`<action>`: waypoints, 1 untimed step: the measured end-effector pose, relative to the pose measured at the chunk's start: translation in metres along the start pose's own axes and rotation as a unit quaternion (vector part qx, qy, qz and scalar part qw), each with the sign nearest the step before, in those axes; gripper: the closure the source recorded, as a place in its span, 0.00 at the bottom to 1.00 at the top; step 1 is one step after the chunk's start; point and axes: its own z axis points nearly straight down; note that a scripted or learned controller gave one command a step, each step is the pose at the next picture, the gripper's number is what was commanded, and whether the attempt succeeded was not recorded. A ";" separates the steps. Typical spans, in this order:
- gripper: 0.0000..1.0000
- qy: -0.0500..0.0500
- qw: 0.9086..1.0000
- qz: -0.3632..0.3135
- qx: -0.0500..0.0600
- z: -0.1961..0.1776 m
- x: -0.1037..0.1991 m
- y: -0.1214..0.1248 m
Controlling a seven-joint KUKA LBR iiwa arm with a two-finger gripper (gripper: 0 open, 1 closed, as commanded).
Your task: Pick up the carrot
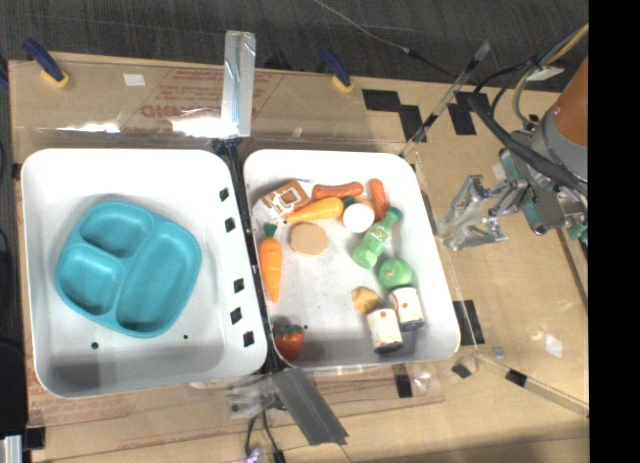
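The carrot [270, 267] is orange with a small green top. It lies lengthwise against the left wall of the right bin [425, 251], top pointing to the back. My gripper [459, 219] hovers outside that bin, just past its right wall and over the bench. Its silver fingers [466, 195] are spread open with nothing between them. The carrot is far to the gripper's left, across the whole width of the bin.
The right bin also holds a second orange wedge [318, 210], a sausage [337, 191], a white egg [358, 217], a tan disc [309, 239], a green bottle [374, 239], two cans [394, 319] and a red fruit [288, 340]. A teal divided plate [125, 266] sits in the left bin.
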 end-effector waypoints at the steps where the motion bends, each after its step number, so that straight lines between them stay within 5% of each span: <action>1: 1.00 0.001 0.989 -0.145 -0.002 0.031 -0.036 -0.001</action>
